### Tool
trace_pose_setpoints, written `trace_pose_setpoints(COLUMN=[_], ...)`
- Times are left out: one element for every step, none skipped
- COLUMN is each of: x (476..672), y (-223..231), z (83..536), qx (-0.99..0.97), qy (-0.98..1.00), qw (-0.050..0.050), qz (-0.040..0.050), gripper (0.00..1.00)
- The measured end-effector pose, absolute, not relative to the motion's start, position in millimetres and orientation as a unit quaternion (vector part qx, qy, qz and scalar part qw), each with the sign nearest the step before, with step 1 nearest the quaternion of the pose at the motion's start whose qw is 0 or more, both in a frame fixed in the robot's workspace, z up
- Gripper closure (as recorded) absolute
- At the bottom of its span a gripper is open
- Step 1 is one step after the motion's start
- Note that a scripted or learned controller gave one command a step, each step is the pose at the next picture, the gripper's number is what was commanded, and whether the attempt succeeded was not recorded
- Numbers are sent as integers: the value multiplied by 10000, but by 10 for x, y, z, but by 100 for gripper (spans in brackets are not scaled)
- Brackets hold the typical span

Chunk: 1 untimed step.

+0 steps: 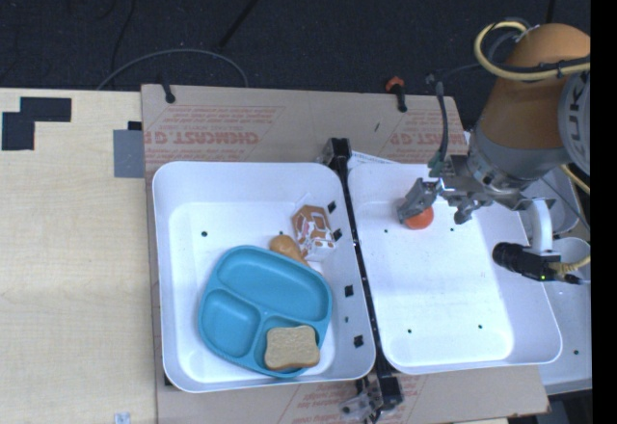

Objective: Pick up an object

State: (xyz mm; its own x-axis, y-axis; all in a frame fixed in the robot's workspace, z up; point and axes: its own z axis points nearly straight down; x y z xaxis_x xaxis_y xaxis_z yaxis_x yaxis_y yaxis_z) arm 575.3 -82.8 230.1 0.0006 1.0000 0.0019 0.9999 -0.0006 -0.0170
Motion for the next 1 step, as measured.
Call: trace_pose_setpoints(x=[5776], y=[-830], z=[2373], qx=[-7067], qy=[-7075], qw=[18], qz=[12], gripper=[0])
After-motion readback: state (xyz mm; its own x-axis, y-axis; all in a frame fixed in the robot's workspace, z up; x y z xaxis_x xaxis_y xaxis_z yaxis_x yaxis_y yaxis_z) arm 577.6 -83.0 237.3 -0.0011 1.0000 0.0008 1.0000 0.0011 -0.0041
